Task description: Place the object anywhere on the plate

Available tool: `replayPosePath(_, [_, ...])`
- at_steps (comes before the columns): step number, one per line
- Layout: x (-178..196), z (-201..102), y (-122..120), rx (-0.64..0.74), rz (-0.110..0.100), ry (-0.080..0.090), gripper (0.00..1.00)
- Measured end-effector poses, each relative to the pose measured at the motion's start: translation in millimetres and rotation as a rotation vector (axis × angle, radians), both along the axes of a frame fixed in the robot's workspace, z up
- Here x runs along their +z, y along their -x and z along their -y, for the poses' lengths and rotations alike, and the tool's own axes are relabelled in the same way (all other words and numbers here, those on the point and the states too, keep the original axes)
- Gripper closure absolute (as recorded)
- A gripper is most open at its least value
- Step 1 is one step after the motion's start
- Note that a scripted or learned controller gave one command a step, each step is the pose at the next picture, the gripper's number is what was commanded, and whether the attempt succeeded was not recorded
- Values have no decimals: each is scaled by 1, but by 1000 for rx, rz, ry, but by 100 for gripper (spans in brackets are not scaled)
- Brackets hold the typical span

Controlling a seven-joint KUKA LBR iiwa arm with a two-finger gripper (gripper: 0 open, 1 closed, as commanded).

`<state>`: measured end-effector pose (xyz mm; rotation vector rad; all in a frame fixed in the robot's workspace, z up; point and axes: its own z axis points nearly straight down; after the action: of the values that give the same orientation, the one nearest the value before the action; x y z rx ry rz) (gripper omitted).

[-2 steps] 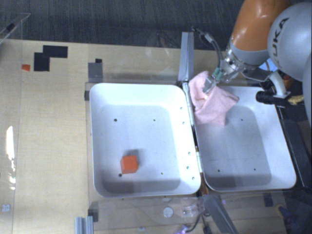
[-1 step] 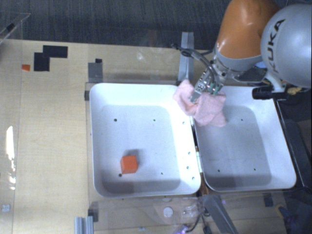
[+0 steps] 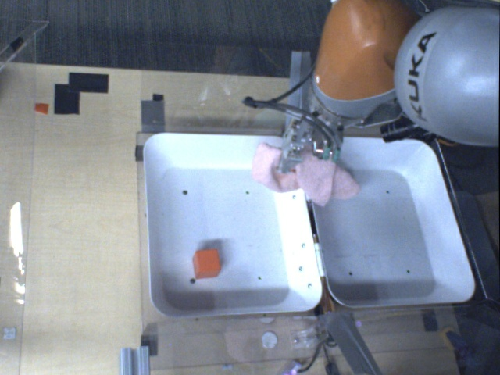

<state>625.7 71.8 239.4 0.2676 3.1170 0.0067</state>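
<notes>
- A small orange marker (image 3: 41, 108) and a black stepped patch (image 3: 76, 91) lie on the wooden bench (image 3: 70, 233), far to the left of the gripper.
- The left bin (image 3: 168, 209) sits left of and below the gripper in the view; its floor is white with a few dark dots.
- An orange block (image 3: 207, 263) rests on the left bin's floor near its front left corner, well apart from the gripper, down and to the left of it.
- The gripper (image 3: 301, 153) hangs over the back end of the wall where the two bins meet, its fingers closed on a pink cloth (image 3: 306, 176).
- The pink cloth droops from the fingers, spreading to both sides just below the gripper, over the dividing walls of both bins.
- The right bin (image 3: 406, 233) lies right of and below the gripper.
- The grey arm (image 3: 449, 69) with its orange band (image 3: 361, 41) rises behind and to the right of the gripper.
</notes>
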Motion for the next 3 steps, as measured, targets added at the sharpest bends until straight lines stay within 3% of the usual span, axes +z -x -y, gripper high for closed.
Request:
replayPosePath(1, [-8,-55,22,167,-2,1,100])
replayPosePath(3, [-11,-144,75,172,-4,0,100])
